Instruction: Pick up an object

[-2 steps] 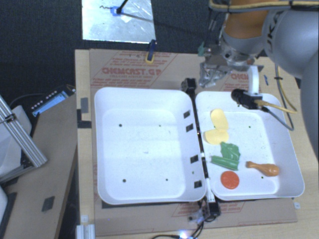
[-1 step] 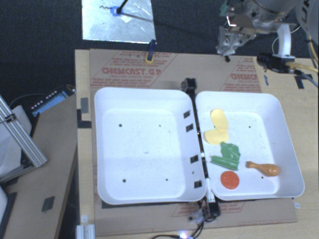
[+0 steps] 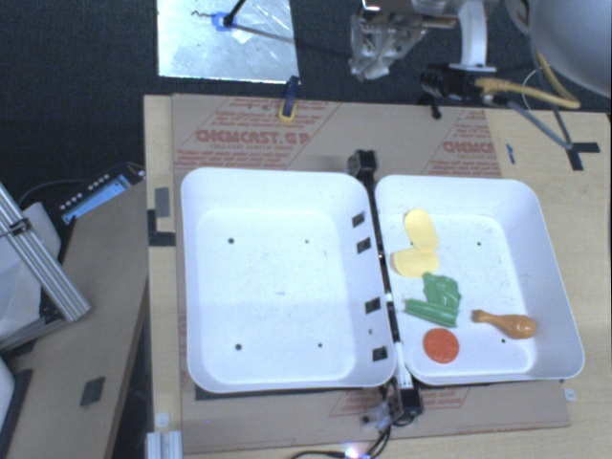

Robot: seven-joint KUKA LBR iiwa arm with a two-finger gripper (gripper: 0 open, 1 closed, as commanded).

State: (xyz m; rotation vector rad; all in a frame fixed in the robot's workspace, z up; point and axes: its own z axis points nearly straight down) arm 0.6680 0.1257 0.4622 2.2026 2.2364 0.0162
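The right bin (image 3: 547,256) holds the objects. A pale yellow piece (image 3: 419,227) lies near its left wall, with a second yellow piece (image 3: 415,262) just below it. A green leafy toy (image 3: 435,299) sits under those. A round red-orange disc (image 3: 441,345) lies near the front wall. An orange-brown drumstick shape (image 3: 504,323) rests to the right of the green toy. My gripper (image 3: 375,54) hangs high at the top of the view, beyond the far edge of the bins, well away from all the objects.
The left bin (image 3: 196,256) sits beside the right one, joined by a black clipped divider (image 3: 373,256). A cardboard sheet (image 3: 249,132) lies under both. A shiny metal plate (image 3: 225,27) lies at the back left. Cables and a yellow hose (image 3: 516,89) trail at the back right.
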